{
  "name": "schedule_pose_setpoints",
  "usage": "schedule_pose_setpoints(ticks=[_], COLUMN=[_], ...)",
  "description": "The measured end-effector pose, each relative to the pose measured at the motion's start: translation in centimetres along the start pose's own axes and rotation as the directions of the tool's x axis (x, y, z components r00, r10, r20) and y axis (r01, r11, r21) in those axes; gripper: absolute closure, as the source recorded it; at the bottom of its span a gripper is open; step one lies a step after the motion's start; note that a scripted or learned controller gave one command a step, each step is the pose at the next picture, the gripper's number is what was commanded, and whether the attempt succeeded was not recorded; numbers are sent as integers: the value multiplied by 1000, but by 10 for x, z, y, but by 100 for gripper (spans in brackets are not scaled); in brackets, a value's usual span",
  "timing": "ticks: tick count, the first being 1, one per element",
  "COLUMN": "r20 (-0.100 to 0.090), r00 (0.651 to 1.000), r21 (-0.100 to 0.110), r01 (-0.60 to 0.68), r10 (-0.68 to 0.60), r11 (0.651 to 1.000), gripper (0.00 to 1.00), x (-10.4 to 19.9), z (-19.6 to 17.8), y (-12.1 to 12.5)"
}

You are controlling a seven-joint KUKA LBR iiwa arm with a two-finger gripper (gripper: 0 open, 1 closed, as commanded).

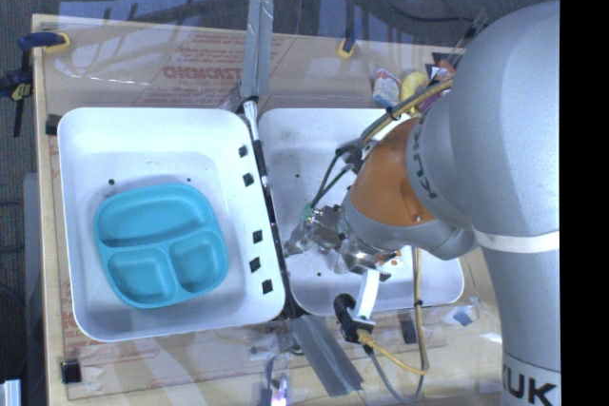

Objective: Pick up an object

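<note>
Two shallow white bins sit side by side on the surface [143,71], meeting along a shared middle edge. The left bin [81,138] holds one thing: a blue divided plate [162,244] with three compartments, lying flat and right side up on the bin floor, toward the near-left part, well apart from the arm. Nothing lies in its compartments. The arm [495,128] reaches in from the right and hangs low over the right bin [295,133], wrist tilted down and toward the middle edge, which suggests a downward try at something on that bin's floor. The gripper [319,238] sits near the floor of the right bin, just beside the divider; whether it is open or closed cannot be told, since the wrist hardware and cables crowd it. No object between it can be made out. The arm's bulk hides much of the right bin's floor, so any contents there are uncertain; some small packets [400,88] lie past its far rim. Judgement: the pick is not yet shown done.
</note>
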State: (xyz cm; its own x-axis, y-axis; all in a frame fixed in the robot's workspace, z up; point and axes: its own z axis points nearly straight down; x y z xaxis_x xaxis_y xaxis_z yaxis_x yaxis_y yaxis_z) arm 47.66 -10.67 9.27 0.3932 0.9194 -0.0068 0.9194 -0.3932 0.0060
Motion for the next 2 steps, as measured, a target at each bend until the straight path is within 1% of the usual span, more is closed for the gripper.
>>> schedule_pose_setpoints(ticks=[1,2], r20=[-8,-8], r00=[999,987], r21=[9,10], r01=[33,160], r10=[-33,-160], r11=[999,987], gripper=[0,0], x=[-4,39], z=[-94,-99], y=[100,-17])
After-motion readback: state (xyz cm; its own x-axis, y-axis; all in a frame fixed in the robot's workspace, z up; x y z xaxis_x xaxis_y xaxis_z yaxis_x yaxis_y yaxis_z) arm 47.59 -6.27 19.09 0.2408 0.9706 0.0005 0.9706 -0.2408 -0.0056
